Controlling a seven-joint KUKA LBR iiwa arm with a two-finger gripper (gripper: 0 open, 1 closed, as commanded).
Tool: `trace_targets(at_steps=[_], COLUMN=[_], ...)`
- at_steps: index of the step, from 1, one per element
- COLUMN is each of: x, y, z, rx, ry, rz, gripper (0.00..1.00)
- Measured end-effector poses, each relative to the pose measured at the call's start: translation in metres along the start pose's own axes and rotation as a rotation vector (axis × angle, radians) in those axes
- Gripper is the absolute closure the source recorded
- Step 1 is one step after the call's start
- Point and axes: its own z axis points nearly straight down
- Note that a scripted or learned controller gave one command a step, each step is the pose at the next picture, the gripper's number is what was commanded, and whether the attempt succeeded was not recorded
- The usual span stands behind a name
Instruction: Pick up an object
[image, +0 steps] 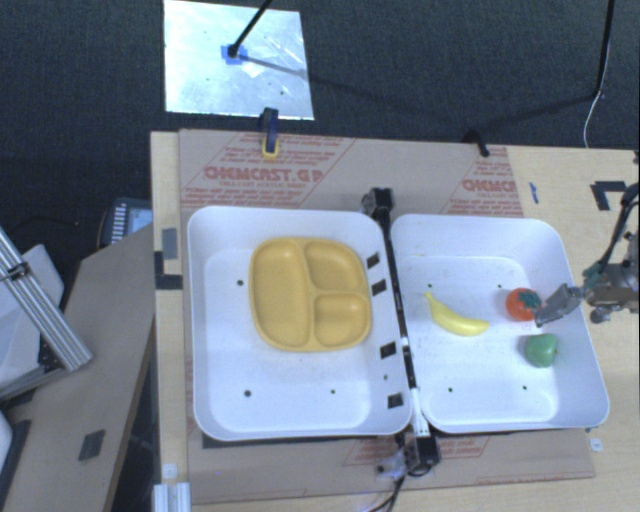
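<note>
**Toy food in the right bin, gripper at its right edge**

Everything placed against the black divider (392, 300) between the two bins.

Far left of the divider, off the bench: a slanted metal rail (38, 310) and a dark device (125, 220) at the bench edge.

Left of the divider: a shallow white bin (215, 390) with a yellow plate (308, 293) lying flat at its middle, split into three compartments, one long on the left, two smaller on the right. Nothing in the compartments. Plate well apart from the divider.

Behind the divider, beyond the bench: a shiny metal sheet (238, 60) on dark carpet, with a blue marker on it. Nearer, on the brown board under the bins, a yellow clip (270, 145) at the back edge.

Right of the divider: the second white bin (480, 405). Closest to the divider, a yellow banana (456, 316), lying flat and slanted. Further right, an orange-red tomato (520, 304) with a green top. In front of that and a little to the right, a green pepper (541, 349), apart from the tomato.

Furthest from the divider: the gripper (556, 305), reaching in over the bin's right wall, tip just beside the tomato and above the pepper. Cannot tell whether open or closed; too small and blurred. Nothing visibly held.
</note>
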Motion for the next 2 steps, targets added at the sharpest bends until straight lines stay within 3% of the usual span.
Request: trace_targets(at_steps=[1,2], x=[0.001,-0.002], y=[0.003,-0.001], z=[-0.006,0.037], rx=[-0.012,-0.009], ry=[-0.003,-0.002], rz=[-0.004,-0.001], gripper=[0.0,0.0])
